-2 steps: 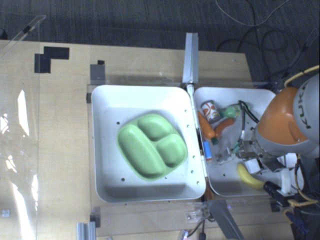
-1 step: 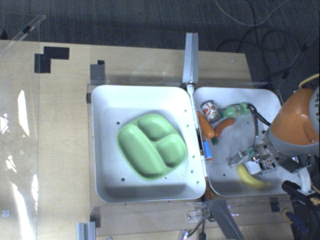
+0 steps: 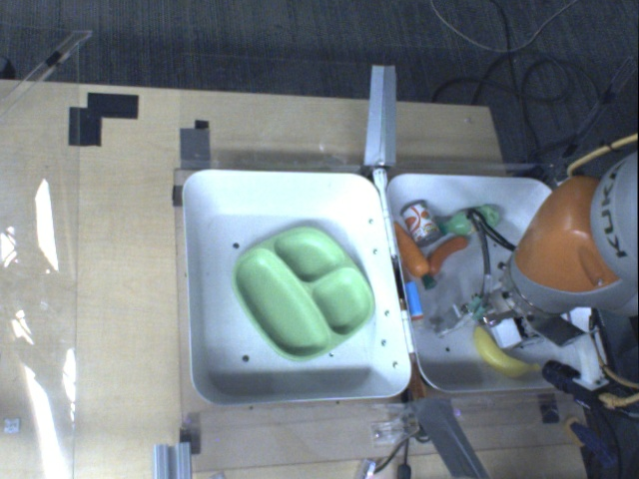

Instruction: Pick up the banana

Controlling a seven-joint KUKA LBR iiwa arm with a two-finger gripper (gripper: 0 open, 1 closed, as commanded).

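Banana (image 3: pixel 498 353): lies in the right bin (image 3: pixel 454 372), in its near right part, close to the front wall; its upper end is hidden under the wrist hardware.
Banana axis: long axis runs at a slant, from upper left by the jaws down to lower right; the visible tip points toward the near right corner; the curve bows toward the front wall.
Jaws (image 3: pixel 477 312): low over the right bin, just above and left of the banana; whether released or clenched I cannot tell, as cables and the wrist cover them.
Arm (image 3: pixel 569 242): enters from the right; its orange band hangs over the bin's right side and hides that wall.
Room in right bin: crowded along the far and left parts; a small can (image 3: pixel 420 222), an orange carrot-like piece (image 3: pixel 411 253), a red-orange piece (image 3: pixel 445 250) and a green item (image 3: pixel 477 218) lie there; a blue item (image 3: pixel 414 300) sits against the dividing wall; bare floor shows between it and the banana.
Left bin (image 3: pixel 215 367): holds a green divided tray (image 3: pixel 304 290) set at a slant near the middle; bare floor all round it.
Table (image 3: pixel 100 287): pale wood, open to the left of both bins.
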